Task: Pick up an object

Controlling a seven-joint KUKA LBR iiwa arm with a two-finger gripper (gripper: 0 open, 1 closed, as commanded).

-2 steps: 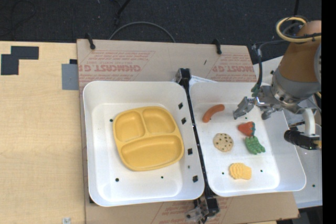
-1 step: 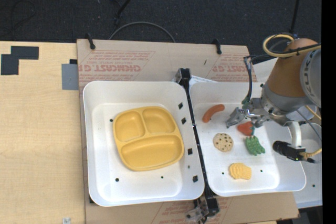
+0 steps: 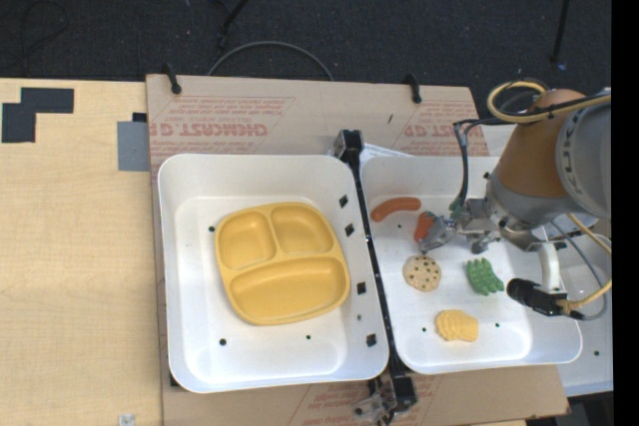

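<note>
Two smooth white bins (image 3: 262,177) | ridged yellow tray (image 3: 282,260) | gripper (image 3: 437,229) grip: cannot tell

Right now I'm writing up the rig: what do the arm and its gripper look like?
The arm is a bulky grey cylinder with an orange band. Cables loop around it, one yellowish. The gripper is small, grey metal.

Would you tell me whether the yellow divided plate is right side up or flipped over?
Right side up: the yellow divided plate lies flat in the left bin, its three hollow compartments facing upward.
</note>
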